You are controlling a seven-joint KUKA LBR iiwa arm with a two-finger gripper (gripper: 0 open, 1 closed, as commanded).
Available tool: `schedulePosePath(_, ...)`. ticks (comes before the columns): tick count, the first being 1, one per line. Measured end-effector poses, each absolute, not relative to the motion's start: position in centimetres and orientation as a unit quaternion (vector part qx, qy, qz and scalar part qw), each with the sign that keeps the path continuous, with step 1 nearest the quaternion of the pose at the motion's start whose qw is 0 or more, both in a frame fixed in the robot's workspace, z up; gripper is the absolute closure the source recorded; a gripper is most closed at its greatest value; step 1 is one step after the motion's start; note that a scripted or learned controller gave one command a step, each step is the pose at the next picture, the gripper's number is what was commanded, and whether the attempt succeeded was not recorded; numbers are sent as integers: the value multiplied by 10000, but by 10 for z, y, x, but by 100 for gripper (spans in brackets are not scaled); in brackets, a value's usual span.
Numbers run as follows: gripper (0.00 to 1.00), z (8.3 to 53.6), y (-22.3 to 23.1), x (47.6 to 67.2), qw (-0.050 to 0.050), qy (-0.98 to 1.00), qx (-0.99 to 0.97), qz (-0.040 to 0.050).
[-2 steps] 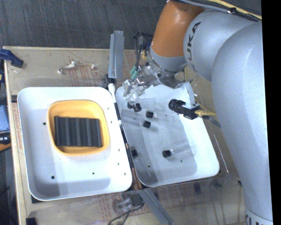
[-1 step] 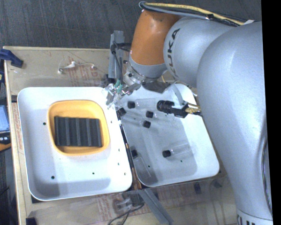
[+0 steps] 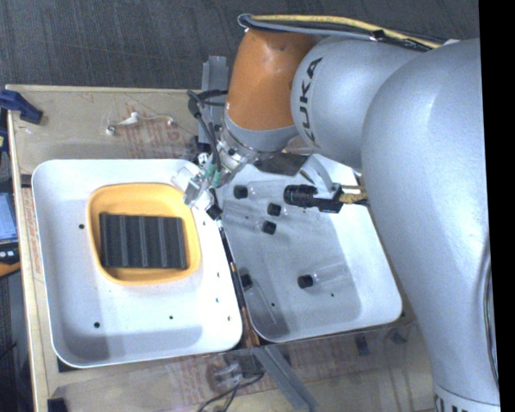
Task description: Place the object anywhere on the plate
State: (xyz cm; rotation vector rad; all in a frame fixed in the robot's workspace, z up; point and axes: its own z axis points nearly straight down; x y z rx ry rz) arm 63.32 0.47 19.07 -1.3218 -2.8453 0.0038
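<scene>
A yellow plate [image 3: 139,195] with a dark ribbed insert [image 3: 144,241] lies in the left white bin [image 3: 75,331]. Several small clear objects with black caps lie in the right white bin [image 3: 366,298]: one near its far left corner [image 3: 240,192], a pair near the middle [image 3: 269,219], and one toward the front [image 3: 307,281]. My gripper [image 3: 201,186] hangs over the seam between the two bins, just off the plate's far right corner. Something pale and glassy shows at its tip, but I cannot tell whether it is a held object.
The grey arm with its orange band [image 3: 263,67] covers the bench's far right and part of the right bin. A black connector [image 3: 310,195] juts out under the wrist. A blue clamp [image 3: 18,105] sits on the bench's far left corner.
</scene>
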Motion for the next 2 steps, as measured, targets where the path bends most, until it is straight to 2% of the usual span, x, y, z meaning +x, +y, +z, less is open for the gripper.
schedulePosePath(1, 100, 191, 19, 623, 20, -9456, -3253, 10)
schedulePosePath(2, 0, 191, 18, 623, 19, -9454, -3258, 11)
